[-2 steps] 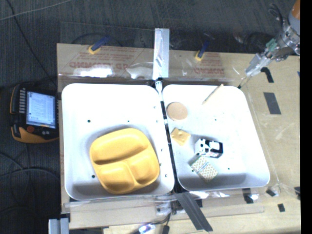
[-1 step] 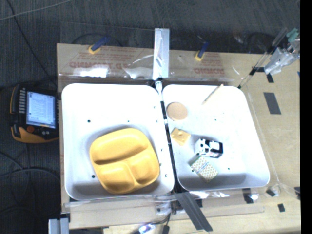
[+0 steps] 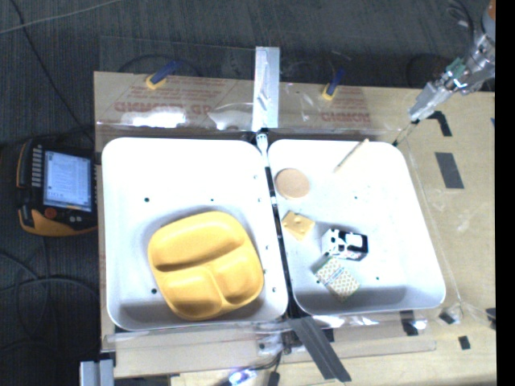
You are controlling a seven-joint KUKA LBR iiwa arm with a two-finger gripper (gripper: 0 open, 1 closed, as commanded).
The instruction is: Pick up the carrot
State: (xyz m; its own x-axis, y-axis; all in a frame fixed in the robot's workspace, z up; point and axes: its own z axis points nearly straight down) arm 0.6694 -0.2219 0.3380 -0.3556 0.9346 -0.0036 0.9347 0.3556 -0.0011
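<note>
My gripper (image 3: 418, 115) hangs above the bench just beyond the far right corner of the right bin (image 3: 418, 240), pointing down and to the left. It is apart from everything in the bin. A thin pale stick (image 3: 351, 156) lies slanted near the bin's far wall, closest to the gripper. A round tan disc (image 3: 293, 182) rests at the bin's far left. Below it lies a small yellow wedge (image 3: 297, 225).
A black-and-white item (image 3: 346, 243) and a small patterned block (image 3: 338, 278) lie near the right bin's front. The left bin (image 3: 137, 175) holds a yellow divided plate (image 3: 206, 262). A handheld pendant (image 3: 58, 185) sits left of the bench.
</note>
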